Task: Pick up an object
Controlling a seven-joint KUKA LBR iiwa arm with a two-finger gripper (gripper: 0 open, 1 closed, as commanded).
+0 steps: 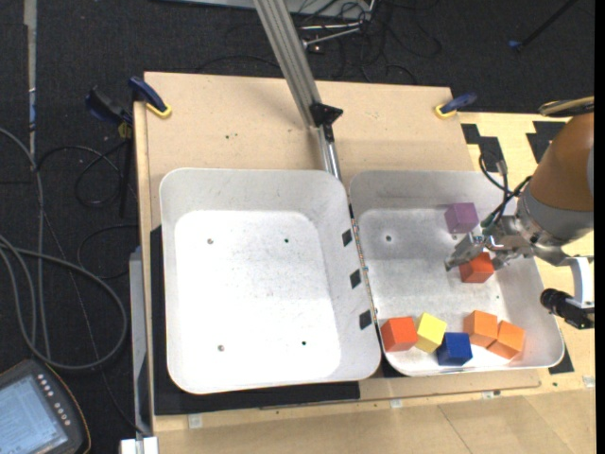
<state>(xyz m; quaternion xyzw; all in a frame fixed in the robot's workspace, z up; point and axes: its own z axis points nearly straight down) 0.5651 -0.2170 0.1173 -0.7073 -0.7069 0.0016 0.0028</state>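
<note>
My gripper (475,251) reaches in from the right over the right bin (397,206), its fingers hanging directly above a red-orange block (478,270) in the bin's right middle. A purple block (461,218) lies just behind the gripper. Along the bin's front edge sit an orange block (399,332), a yellow block (431,331), a blue block (455,348) and two more orange blocks (495,332). Whether the fingers touch the red-orange block is hidden by the wrist.
The left bin (250,277) stands beside the right one on the wooden bench. A metal pole (288,50) slants down to the gap between the bins. Clamps (151,97) sit at the bench's far corners.
</note>
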